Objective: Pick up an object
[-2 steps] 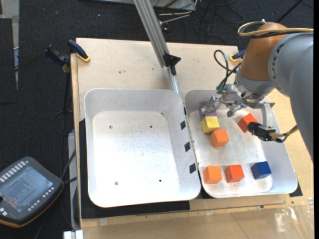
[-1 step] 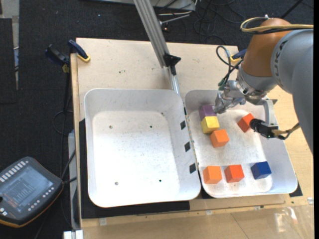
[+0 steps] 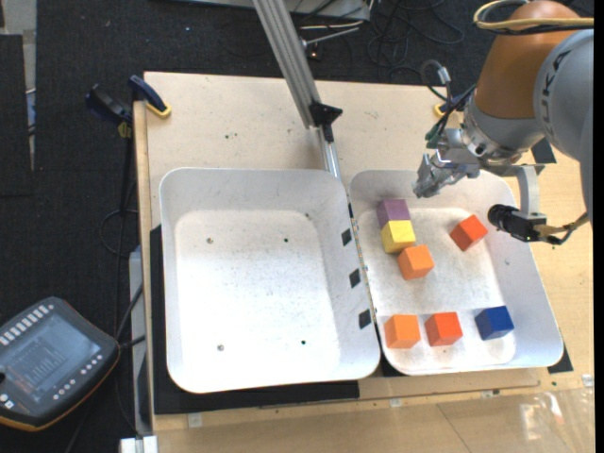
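Observation:
The right bin (image 3: pixel 528 281) holds several small cubes: a purple one (image 3: pixel 393 210) touching a yellow one (image 3: pixel 397 235), an orange one (image 3: pixel 415 261) just below them, a red-orange one (image 3: pixel 467 232) to the right, and along the near side an orange cube (image 3: pixel 403 330), a red-orange cube (image 3: pixel 444 328) and a blue cube (image 3: pixel 494 322). My gripper (image 3: pixel 429 183) hangs over the bin's far edge, up and right of the purple cube, with nothing seen between its fingers.
The left bin (image 3: pixel 179 253) lies beside the right one. A slanted metal pole (image 3: pixel 288 50) runs down to the gap between the bins. A blue-and-yellow clamp (image 3: pixel 146 97) sits at the bench's far left corner. A pendant (image 3: pixel 47 361) lies at lower left.

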You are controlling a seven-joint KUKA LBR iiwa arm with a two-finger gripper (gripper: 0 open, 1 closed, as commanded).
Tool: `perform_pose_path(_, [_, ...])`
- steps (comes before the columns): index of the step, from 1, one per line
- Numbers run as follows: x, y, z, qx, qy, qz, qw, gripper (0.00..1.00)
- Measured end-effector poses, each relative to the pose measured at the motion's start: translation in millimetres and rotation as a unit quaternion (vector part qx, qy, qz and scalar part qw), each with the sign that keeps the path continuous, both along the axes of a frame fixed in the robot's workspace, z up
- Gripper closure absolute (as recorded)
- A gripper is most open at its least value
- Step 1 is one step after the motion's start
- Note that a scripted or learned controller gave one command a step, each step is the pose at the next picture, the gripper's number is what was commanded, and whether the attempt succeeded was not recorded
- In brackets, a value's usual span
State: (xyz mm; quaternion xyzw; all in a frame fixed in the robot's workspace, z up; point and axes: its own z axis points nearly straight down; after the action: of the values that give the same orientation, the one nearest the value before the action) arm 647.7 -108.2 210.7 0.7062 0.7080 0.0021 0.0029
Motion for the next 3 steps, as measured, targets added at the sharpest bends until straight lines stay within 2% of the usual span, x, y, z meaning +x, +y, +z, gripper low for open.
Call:
perform_pose_path(1, [9,-1,61,-0.0003,0.0,0.0,1.0,1.0])
perform_pose_path(2, [10,-1,80,0.0,0.001,0.0,1.0,1.0])
perform_pose_path(3, [6,53,81,0.0012,0.004,0.003,1.0,1.0])
